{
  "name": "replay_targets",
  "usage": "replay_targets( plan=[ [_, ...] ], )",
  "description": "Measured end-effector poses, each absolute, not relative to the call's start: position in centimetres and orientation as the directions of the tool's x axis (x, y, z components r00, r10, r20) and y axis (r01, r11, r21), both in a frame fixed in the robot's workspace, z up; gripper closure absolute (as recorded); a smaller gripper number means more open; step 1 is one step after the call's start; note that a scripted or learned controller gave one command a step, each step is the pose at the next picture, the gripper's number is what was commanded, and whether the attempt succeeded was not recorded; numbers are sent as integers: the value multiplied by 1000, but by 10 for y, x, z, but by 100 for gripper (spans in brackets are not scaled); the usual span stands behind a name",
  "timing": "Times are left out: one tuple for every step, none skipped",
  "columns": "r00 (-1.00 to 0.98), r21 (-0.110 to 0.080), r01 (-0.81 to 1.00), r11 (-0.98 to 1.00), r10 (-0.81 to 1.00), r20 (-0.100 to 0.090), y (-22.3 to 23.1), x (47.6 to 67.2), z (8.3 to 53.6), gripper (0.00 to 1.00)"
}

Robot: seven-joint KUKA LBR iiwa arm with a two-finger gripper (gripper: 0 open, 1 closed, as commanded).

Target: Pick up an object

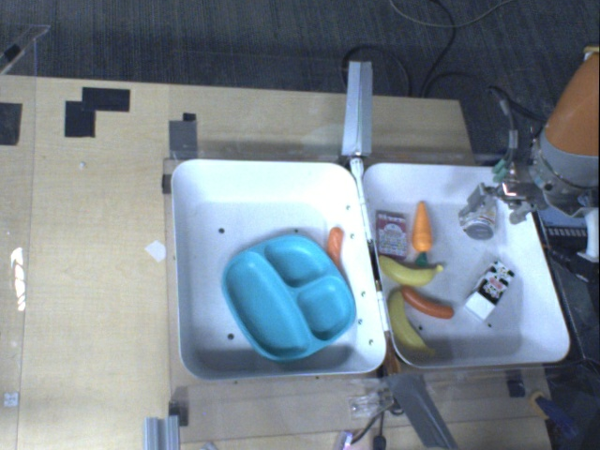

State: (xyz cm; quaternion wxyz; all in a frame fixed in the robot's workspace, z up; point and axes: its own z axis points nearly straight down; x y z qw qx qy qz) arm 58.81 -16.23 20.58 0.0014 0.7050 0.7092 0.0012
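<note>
The arm enters from the right, with the gripper [486,206] over the far right part of the right bin [553,340]. Whether the jaws are open or closed cannot be told.

Candidate objects lie in the right bin:
- carrot [422,226], beside a small red card box [391,233];
- two bananas [410,271], near the divider;
- a red sausage [428,304], lying across the nearer banana;
- a black-and-white carton [492,291], standing apart.

The left bin [187,279] holds a blue divided plate [289,295] and a small orange piece [336,243].

The carton is probably light and stiff, with flat sides; grip across its narrow width. The toy foods look smooth and rounded, and may slip.
</note>
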Motion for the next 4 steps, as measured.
replay_targets(
  plan=[
    [-12, 3, 1000, 12, 1000, -1, -206, 609, 125, 0],
    [-32, 9, 999, 32, 999, -1, -203, 621, 88, 0],
    [-36, 17, 999, 36, 999, -5, -203, 624, 101, 100],
    [-73, 7, 997, 73, 997, -3, -206, 580, 212, 100]
  ],
)
